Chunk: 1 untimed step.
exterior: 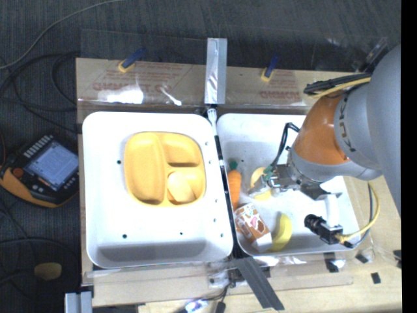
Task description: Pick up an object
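Note:
In the right bin (260,128) lie an orange carrot (233,182) along the left wall, a small snack carton (251,222) near the front, a yellow banana (281,231) beside it, and a pale yellow-green object (258,177) near the middle. My gripper (270,179) is low in this bin, right at that yellow-green object, with the grey and orange wrist (322,142) above it. The wrist hides how the object sits against the gripper.
The left bin (104,240) holds a yellow divided tray (163,167). A black cable and a camera fitting (322,227) hang beside the arm at the bin's right front. A teach pendant (42,168) lies on the floor at left.

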Each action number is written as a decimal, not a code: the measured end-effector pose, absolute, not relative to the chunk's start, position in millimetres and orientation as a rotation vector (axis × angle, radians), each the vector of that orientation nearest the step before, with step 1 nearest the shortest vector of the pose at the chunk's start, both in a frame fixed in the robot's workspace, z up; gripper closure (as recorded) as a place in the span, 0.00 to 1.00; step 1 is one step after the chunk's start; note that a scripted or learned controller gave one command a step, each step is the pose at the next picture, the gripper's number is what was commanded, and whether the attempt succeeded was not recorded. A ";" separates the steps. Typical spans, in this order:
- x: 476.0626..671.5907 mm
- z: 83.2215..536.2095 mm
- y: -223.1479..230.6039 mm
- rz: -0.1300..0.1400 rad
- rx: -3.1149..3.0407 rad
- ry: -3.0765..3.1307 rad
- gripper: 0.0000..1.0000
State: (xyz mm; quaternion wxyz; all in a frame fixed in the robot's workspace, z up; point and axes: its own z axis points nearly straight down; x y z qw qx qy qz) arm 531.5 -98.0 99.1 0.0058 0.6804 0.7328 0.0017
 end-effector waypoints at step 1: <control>578.3 183.1 -66.9 -0.008 2.258 2.182 1.00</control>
